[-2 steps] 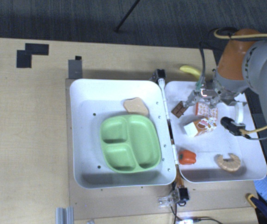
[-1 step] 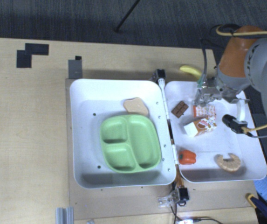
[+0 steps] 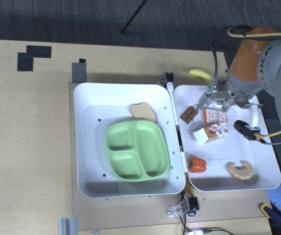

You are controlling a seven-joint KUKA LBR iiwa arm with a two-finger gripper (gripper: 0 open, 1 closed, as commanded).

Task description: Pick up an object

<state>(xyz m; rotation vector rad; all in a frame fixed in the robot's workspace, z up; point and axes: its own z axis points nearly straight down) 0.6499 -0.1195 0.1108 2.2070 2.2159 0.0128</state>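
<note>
My gripper (image 3: pixel 218 101) hangs over the back of the right bin (image 3: pixel 270 166), its fingers spread open and nothing between them. Just in front of it lies an orange-and-white snack packet (image 3: pixel 214 116), with a second printed packet (image 3: pixel 218 130) and a white block (image 3: pixel 199 134) below that. A brown chocolate bar (image 3: pixel 189 114) lies to the gripper's left. A red pepper (image 3: pixel 196 165) and a tan bagel piece (image 3: pixel 241 170) sit near the bin's front wall.
A yellow banana (image 3: pixel 199 73) lies at the right bin's back edge. The left bin (image 3: pixel 81 131) holds a green divided plate (image 3: pixel 136 149) and a tan bread slice (image 3: pixel 143 111). A divider wall runs between the two bins.
</note>
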